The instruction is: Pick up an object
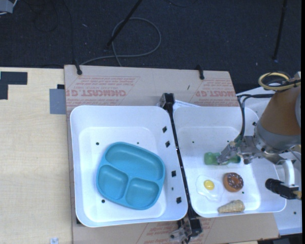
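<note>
The right bin point(203, 121) holds a green toy point(211, 158), a fried egg toy point(208, 186), a chocolate donut point(233, 182) and a waffle cone point(231, 206). My gripper point(229, 155) is low in this bin, right at the green toy's right end and partly covering it. I cannot tell whether it touches or holds the toy. The donut lies just below the gripper, and the egg is to its lower left.
A blue divided plate point(130, 175) lies in the left bin point(86, 121). A black divider rail point(174, 156) runs between the two bins. The arm's grey and orange body point(279, 121) hangs over the right bin's right wall. Cables lie on the dark floor behind.
</note>
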Tool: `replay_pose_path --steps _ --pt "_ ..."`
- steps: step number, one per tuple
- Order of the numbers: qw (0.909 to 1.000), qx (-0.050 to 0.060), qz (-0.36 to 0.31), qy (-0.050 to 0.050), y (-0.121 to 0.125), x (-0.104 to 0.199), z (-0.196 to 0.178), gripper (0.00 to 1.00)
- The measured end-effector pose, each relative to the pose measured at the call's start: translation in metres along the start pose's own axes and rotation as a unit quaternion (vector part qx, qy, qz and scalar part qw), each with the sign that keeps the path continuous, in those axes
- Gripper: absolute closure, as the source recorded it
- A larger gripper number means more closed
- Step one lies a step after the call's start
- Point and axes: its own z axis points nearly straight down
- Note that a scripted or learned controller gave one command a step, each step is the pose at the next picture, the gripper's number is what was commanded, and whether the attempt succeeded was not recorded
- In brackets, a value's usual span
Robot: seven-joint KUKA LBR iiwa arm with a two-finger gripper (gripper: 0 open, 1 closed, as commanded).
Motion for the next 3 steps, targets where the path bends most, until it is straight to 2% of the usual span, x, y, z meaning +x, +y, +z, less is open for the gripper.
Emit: replay_pose_path --steps 1,2,3 --pt "1.0000 -0.001 0.002 0.000 0.000 -0.002 -0.012 1.00" --pt "1.0000 -0.004 -0.001 -0.001 0.003 0.005 -0.057 1.00" --pt "1.0000 -0.004 0.001 -0.002 -0.001 -0.006 -0.111 1.00"
